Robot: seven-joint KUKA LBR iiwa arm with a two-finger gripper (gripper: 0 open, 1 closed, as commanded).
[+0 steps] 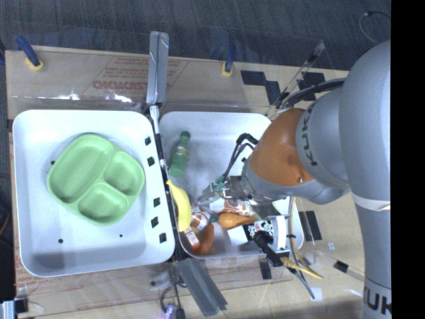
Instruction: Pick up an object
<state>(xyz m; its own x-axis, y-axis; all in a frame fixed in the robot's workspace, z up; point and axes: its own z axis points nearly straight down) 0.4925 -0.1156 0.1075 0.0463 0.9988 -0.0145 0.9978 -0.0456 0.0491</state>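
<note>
Arm is reaching into right bin, gripper sitting low-centre over a cluttered pile; can't tell its state. Banana, green bottle, orange item are lying there. Green tray is occupying left bin.

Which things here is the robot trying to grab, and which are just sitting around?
For grabbing: green bottle, banana, orange toy, gripper above them in the right bin.

Just sitting: green tray, left bin, clamps.

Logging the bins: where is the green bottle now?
The green bottle lies in the right bin, near its left wall, just above the banana.
</note>
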